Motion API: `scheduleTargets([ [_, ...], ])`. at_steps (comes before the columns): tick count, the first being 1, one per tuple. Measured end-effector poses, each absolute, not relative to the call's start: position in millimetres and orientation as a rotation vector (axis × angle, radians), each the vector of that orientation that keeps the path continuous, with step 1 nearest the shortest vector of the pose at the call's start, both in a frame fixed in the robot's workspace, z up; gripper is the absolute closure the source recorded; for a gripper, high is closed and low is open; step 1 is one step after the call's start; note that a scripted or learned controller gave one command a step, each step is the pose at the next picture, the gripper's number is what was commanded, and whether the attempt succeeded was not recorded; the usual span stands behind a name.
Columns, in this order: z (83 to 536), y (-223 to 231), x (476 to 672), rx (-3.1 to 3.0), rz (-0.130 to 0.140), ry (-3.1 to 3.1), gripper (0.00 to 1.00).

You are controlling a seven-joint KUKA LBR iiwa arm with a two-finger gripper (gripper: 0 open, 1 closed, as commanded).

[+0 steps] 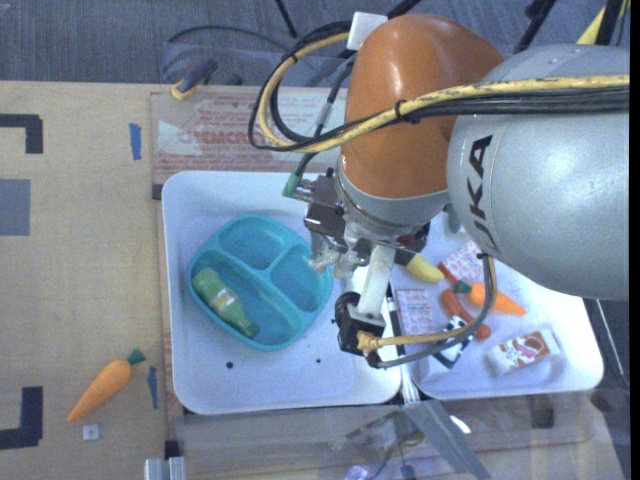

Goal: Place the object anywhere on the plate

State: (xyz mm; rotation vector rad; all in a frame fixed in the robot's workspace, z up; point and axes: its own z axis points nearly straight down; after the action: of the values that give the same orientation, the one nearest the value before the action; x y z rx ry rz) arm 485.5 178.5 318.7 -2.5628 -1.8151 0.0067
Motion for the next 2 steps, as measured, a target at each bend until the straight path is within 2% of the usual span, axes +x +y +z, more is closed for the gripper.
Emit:
scheduleTargets([
  [1,320,210,519.2,-2.724,0.001,-1.567,1.00],
  [2,288,199,499.9,-2.878,0.008,-1.256,1.00],
])
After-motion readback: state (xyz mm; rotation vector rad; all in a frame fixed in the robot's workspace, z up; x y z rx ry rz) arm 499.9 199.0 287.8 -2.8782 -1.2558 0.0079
